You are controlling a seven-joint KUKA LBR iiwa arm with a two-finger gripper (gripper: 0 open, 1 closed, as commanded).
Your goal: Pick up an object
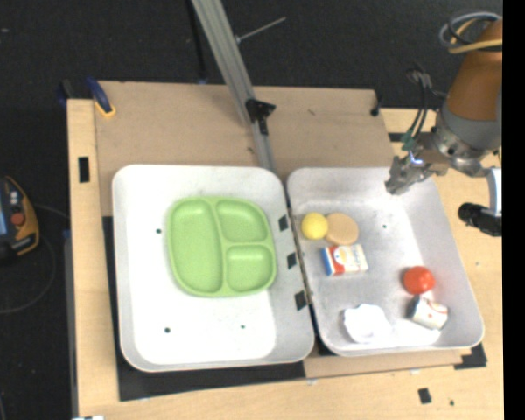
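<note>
My gripper (397, 182) hangs over the far right corner of the right bin (376, 208), at the end of the grey and orange arm. Nothing shows between its fingers, and it stands apart from every object. In the right bin lie a yellow ball (313, 226), a tan round cookie-like piece (342, 229) touching it, a small red and white carton (345, 260), a red ball (418, 279), a white and red small object (428, 312) and a white cup-like object (366, 323).
The left bin (140, 261) holds a green divided plate (220, 245). A grey metal pole (232, 59) slants in from the top to the gap between the bins. A handheld device (4, 217) lies off the bench at the left.
</note>
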